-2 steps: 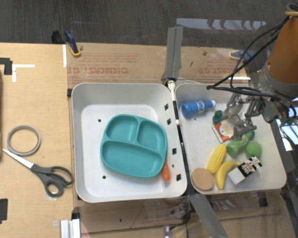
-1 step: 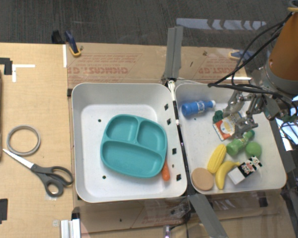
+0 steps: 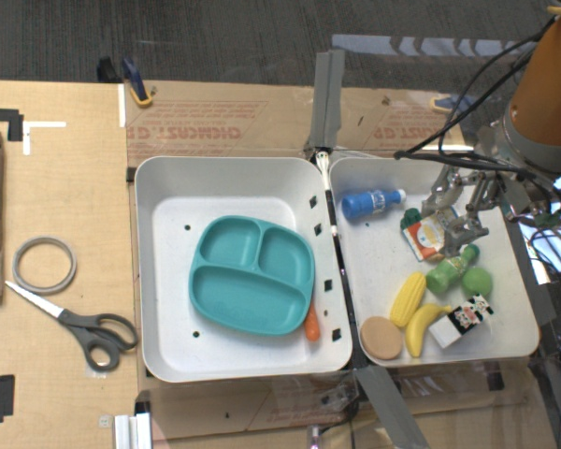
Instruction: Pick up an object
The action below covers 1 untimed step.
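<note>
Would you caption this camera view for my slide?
Gripper hovers over the toy-filled right bin; teal plate in the left bin.

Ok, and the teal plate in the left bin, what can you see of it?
The teal plate is a rounded, three-compartment tray of smooth plastic by its look: two smaller sections toward the far side, one long section nearer the camera. It lies flat and right way up in the left bin, turned slightly askew, with nothing in its compartments. A small orange carrot lies against its near right edge.
</note>
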Each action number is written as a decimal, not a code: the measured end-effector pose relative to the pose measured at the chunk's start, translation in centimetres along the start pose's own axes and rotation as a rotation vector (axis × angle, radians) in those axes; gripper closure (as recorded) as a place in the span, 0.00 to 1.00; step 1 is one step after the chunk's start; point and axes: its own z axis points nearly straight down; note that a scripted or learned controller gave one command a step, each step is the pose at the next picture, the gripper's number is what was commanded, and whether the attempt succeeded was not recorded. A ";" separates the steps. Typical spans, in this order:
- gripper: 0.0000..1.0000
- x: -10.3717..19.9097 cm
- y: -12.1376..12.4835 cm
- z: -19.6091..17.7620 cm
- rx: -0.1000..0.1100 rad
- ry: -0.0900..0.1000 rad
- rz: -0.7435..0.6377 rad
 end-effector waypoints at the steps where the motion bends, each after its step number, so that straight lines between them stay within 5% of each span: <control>1: 1.00 4.8 -3.1 15.2 -0.001 0.010 -0.090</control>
